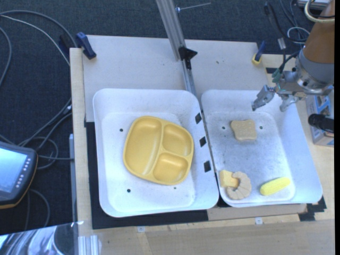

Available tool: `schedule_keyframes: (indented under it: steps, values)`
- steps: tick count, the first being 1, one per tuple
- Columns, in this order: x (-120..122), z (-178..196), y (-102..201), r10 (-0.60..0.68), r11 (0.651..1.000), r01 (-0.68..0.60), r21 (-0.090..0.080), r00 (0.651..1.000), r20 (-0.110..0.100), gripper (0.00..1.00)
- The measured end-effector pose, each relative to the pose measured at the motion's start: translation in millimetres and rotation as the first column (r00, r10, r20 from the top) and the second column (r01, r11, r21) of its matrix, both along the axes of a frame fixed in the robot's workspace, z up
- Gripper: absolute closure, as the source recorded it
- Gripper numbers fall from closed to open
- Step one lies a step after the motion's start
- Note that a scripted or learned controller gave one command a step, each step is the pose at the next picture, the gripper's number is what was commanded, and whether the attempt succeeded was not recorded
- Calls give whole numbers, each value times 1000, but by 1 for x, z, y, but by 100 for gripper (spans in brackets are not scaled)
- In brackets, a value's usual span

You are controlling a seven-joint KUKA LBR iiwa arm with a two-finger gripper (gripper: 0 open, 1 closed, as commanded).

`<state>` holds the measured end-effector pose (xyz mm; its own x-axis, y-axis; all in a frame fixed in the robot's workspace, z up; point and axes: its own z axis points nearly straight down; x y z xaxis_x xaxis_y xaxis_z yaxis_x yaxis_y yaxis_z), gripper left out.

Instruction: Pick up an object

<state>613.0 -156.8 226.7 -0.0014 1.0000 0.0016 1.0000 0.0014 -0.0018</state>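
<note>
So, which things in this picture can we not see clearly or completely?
- Arm, camera view: cut off by the right and top edges above the orange band.
- Fingers of the gripper: small and blurred, so their opening is unclear.
- Yellow piece in the right bin: partly hidden by the round cookie lying against it.
- Screen: cut off by the left edge.

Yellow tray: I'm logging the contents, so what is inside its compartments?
The yellow tray in the left bin shows three bare compartments with nothing in them. What lies under the tray is covered.
</note>
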Motion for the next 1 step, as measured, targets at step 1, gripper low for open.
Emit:
schedule_keyframes:
  steps: [1]
  values:
    - [0, 0, 0, 0, 1000, 0, 0, 1000, 0, 0]
